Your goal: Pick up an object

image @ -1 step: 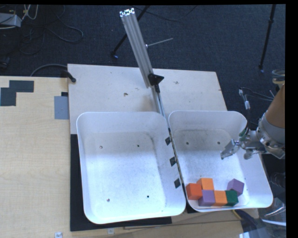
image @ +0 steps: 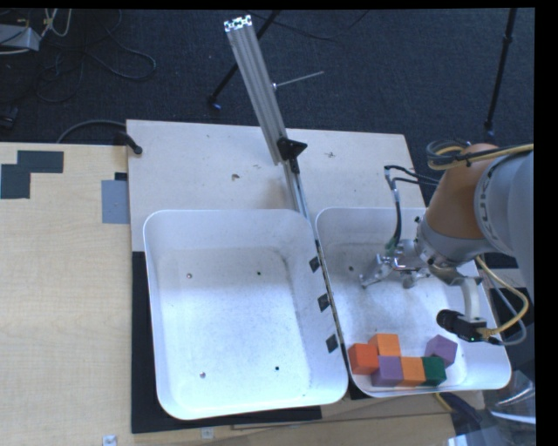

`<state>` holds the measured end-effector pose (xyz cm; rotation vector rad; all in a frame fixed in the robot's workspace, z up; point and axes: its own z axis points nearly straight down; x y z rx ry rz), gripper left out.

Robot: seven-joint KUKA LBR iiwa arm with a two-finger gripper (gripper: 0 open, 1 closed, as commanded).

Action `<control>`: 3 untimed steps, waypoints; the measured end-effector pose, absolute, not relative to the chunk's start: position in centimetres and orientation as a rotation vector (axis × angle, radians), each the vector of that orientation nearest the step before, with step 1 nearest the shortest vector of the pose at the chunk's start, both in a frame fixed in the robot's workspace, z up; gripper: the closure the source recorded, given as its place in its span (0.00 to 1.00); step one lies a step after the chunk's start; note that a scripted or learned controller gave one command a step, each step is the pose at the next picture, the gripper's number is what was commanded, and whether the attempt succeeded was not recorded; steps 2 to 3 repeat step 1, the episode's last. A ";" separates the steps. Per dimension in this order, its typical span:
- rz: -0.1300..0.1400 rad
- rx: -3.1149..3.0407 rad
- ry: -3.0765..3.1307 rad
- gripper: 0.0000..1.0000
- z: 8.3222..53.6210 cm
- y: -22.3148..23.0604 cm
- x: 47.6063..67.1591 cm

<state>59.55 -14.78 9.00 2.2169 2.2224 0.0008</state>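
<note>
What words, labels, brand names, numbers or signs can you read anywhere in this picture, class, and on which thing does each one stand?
None can be read.
The right bin, the left bin and the coloured blocks bear no print.
The tip of the metal rail has a chequered pattern, too small to read as text.
The grey shapes on the wooden bench are plain patches, not letters.

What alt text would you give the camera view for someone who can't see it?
A grey robot arm reaches from the right, its pincer over the right white bin, where orange, purple and green blocks cluster at the near edge beside the left bin.
</note>
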 end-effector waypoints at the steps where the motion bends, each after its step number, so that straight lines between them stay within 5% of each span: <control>1: -0.001 2.218 2.223 0.00 9.1 -13.5 63.1; 3: -0.001 2.218 2.223 0.00 9.1 -13.5 63.1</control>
